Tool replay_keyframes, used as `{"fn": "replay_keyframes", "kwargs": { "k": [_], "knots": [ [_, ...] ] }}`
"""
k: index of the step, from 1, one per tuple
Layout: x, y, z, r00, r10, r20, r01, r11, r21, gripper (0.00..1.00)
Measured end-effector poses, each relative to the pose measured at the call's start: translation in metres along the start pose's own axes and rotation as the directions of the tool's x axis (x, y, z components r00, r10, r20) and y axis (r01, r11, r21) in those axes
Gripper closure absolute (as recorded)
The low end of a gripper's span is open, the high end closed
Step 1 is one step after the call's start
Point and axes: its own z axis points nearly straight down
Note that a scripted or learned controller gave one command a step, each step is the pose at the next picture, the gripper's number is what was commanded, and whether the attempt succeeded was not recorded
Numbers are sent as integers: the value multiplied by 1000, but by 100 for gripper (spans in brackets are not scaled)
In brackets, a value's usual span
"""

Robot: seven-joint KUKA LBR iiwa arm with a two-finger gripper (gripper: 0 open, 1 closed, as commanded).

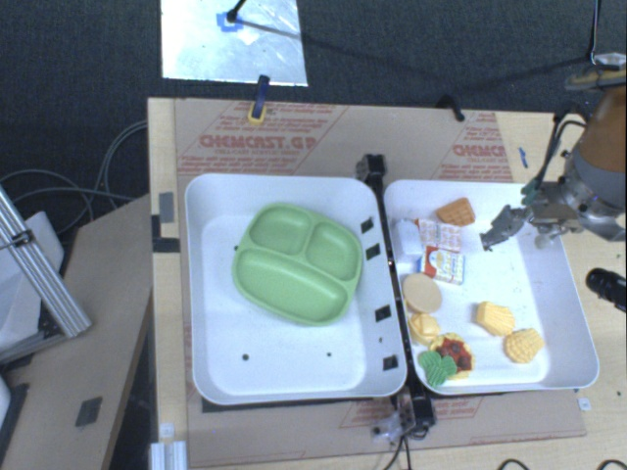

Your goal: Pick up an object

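Note:
My gripper (497,231) hangs over the upper right part of the right bin (563,302), above bare white floor. Just to its left lie an orange-brown food piece (456,211) and two red-and-white packets (438,248). Below them are a round beige disc (423,293) and a small yellow piece (425,328). A green and red toy food cluster (446,358) sits at the front. Two yellow corn-like pieces (495,316) (524,345) lie at the front right. I see nothing held in the gripper.
The left bin (216,360) holds a green divided plate (297,262). A black divider with clips (387,262) runs between the bins. The arm comes in from the right, above the right bin's far corner.

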Motion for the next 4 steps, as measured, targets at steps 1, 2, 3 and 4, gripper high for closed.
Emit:
{"fn": "replay_keyframes", "kwargs": {
  "k": [1,2,3,4],
  "knots": [
    [0,2,-7,1000,-3,2,3,1000,-12,0],
    [-1,-1,55,1000,-1,1,1,1000,-8,0],
    [4,6,115,1000,-1,0,1,1000,-7,0],
    [5,6,167,1000,0,0,0,1000,-7,0]
  ]
}}
